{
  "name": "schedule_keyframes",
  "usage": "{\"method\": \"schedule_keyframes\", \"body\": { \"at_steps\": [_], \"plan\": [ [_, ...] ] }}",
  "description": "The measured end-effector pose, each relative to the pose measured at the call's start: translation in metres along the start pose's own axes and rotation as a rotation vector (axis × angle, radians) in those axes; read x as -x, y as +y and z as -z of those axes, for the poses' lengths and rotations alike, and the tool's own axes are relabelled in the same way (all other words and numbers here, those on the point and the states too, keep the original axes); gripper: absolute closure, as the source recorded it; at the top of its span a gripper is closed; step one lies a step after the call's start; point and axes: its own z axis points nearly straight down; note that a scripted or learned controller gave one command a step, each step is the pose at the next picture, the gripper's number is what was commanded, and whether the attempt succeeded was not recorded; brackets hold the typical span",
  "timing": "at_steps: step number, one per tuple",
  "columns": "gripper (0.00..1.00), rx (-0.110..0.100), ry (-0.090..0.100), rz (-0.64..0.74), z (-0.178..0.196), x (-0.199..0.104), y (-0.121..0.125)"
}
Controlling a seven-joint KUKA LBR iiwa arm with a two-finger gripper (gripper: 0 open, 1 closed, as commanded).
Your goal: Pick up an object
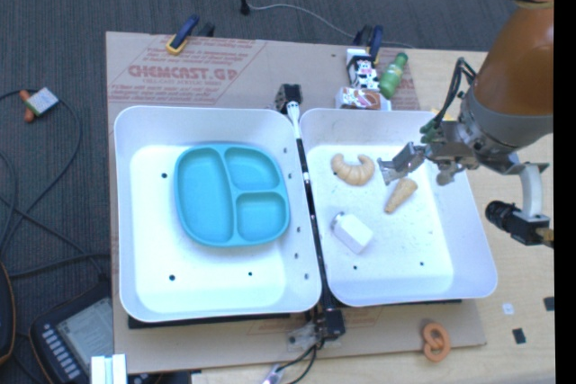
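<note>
From the left, we see the blue tray point(232, 195) in the left bin point(126, 193), then the croissant point(353, 168) beside the cone point(401, 193). The gripper point(402, 163) hovers above them, holding nothing — jaw opening unclear. Approach step — next, we descend.

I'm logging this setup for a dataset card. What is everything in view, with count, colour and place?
bins: 2, white, side by side on the bench
divided plate: 1, light blue, in the left bin
croissant: 1, tan, right bin, far side
cone-shaped piece: 1, tan, right bin, below the pincer
block: 1, white, right bin, near middle
bottle: 1, green, behind the right bin
ring: 1, orange, on the bench in front
arm: 1, grey and orange, from the right
pincer: 1, metal, over the right bin
</note>
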Motion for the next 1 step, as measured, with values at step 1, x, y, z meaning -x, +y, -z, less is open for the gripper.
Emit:
{"method": "schedule_keyframes", "body": {
  "at_steps": [1],
  "plan": [
    [0.0, 0.007, -0.001, -0.002, -0.1474, 0.0148, -0.0035]
  ]
}}
